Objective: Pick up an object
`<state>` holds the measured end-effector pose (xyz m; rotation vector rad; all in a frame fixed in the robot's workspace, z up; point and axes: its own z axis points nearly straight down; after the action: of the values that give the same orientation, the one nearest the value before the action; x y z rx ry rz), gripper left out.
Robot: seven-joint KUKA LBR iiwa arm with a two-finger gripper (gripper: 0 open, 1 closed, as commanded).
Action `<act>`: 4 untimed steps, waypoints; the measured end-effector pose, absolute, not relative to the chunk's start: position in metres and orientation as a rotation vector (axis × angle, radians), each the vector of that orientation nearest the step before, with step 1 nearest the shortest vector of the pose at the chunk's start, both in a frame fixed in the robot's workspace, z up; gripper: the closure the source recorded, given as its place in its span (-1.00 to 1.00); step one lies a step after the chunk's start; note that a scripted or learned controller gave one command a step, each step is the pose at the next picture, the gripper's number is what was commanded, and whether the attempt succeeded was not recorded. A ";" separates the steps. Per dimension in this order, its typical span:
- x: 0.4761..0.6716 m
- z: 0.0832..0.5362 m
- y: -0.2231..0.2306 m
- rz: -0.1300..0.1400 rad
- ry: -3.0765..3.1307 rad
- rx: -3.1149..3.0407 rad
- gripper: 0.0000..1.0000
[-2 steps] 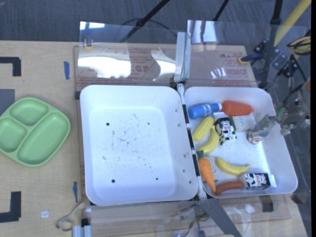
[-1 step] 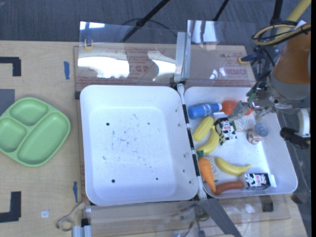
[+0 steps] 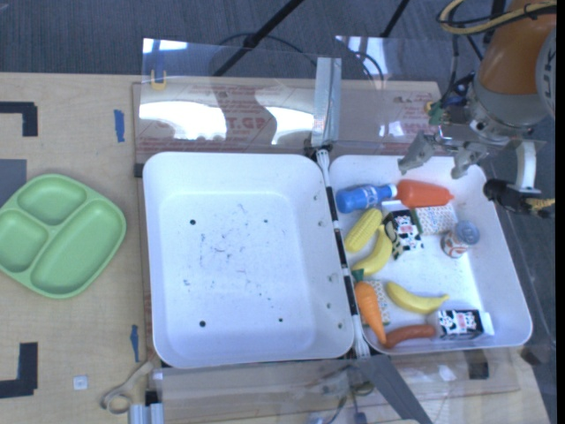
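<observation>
I see my pincer [image 3: 441, 155] spread open and holding nothing, over the right bin's [image 3: 505, 263] far edge; the orange bottle [image 3: 425, 193] lies just below it, long axis crosswise; I'd drop straight down.
</observation>
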<state>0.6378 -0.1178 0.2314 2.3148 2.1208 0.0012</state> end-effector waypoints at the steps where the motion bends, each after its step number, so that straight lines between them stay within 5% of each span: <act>1: 0.625 0.121 -0.095 0.001 2.234 2.210 -1.00; 2: 0.627 0.132 -0.094 0.005 2.233 2.207 1.00; 3: 0.629 0.285 -0.118 0.003 2.426 1.991 1.00; 4: 0.662 0.242 -0.156 0.002 2.448 1.962 1.00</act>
<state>0.6615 -0.1558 0.2417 1.9616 2.4479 0.0020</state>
